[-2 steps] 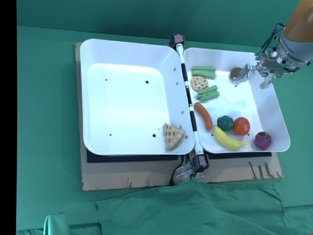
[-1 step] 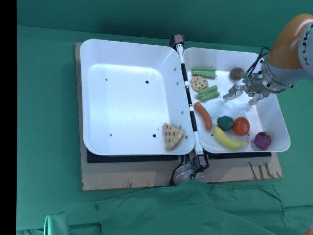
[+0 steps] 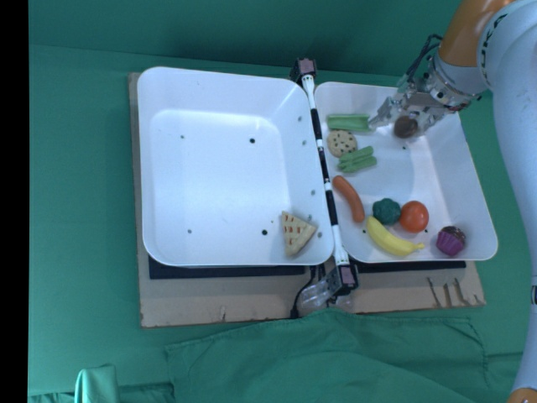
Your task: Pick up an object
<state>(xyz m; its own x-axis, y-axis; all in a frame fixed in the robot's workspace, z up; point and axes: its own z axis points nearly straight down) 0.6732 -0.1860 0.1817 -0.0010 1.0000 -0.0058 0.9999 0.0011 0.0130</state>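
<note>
**Brown lump gripped over the right bin**

Camera view: the gripper (image 3: 408, 117) is seen above the right bin's (image 3: 466, 193) far corner, its metal fingers closed around a small, rounded brown lump (image 3: 406, 127). Below it, smooth plastic foods are scattered: a speckled round cookie (image 3: 341, 143), a curved banana (image 3: 391, 238), a glossy tomato (image 3: 414, 216).

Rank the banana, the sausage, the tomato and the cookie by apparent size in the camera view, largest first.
1. banana, the longest
2. sausage, slightly shorter than the banana
3. tomato and cookie: both round and look about alike, so I will not rank them.
</note>
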